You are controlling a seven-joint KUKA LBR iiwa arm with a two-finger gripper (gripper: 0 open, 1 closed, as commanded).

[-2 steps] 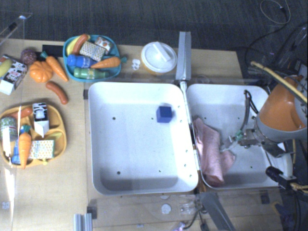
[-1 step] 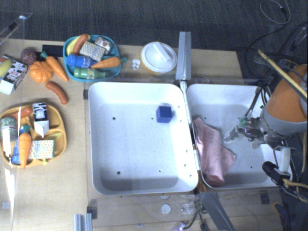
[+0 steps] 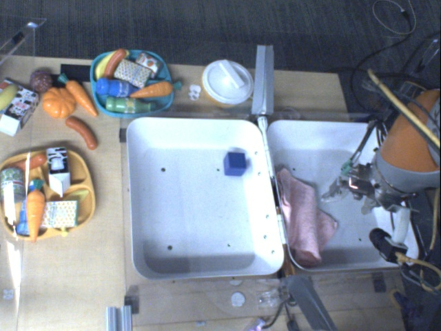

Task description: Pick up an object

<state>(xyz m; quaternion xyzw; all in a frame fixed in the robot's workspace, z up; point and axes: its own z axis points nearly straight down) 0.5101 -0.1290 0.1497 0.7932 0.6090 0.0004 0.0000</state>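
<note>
On the far left of the counter (image 3: 103, 205) sit toy foods: a yellow tray (image 3: 86, 185) with a carrot and small boxes, and farther back a blue bowl (image 3: 165, 102) heaped with more toys. A white lidded tub (image 3: 227, 83) stands beyond the bins. The left bin (image 3: 172, 254) holds a single small blue cube (image 3: 236, 163), lying toward its far right corner, well apart from everything else. It looks stiff, light and smooth-sided, so it should handle easily if taken across two opposite flat faces. The right bin (image 3: 310, 133) holds a pink cloth (image 3: 301, 221), bunched along its left wall and running toward the near edge. The cloth looks soft, limp and light; it should not slip, but it would sag, so a pinch on a raised fold near its middle seems best. The tool (image 3: 344, 183) hangs over the right bin, just right of the cloth's far end, below the arm (image 3: 406, 150) with its orange band. How far apart the tool's tips stand is too small and cluttered to tell, and nothing can be seen caught in it.
</note>
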